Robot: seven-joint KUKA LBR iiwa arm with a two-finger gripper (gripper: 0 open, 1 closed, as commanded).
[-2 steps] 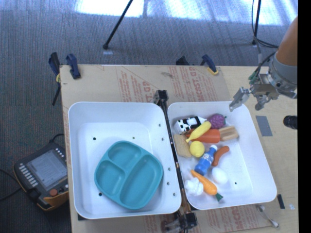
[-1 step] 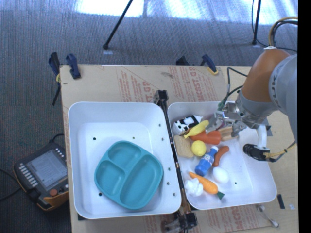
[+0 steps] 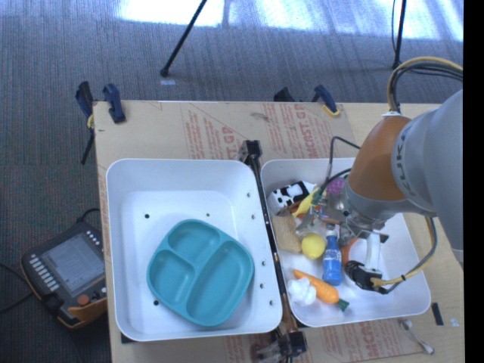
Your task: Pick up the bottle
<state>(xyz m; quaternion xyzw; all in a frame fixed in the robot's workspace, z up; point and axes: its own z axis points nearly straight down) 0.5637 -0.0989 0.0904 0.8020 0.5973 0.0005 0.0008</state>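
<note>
Bottle not yet lifted; the approach is judged under way, with grasp and lift left to do.

Taking the right bin (image 3: 420, 297) as landmark: along its near side a toy carrot (image 3: 321, 287) is seen lying beside a small white object (image 3: 303, 294). Just beyond them, near the bin's middle, the blue bottle (image 3: 331, 260) is found upright on the bin floor, with a yellow ball (image 3: 312, 246) touching or just beside it toward the left bin (image 3: 121, 178). The gripper (image 3: 349, 240) is held close above and just to the far-right of the bottle; whether its jaws are spread or pressed together cannot be told, and nothing is seen pinched. Farther back a black-and-white toy (image 3: 288, 196) is seen. In the left bin a teal divided plate (image 3: 200, 272) is laid.
</note>
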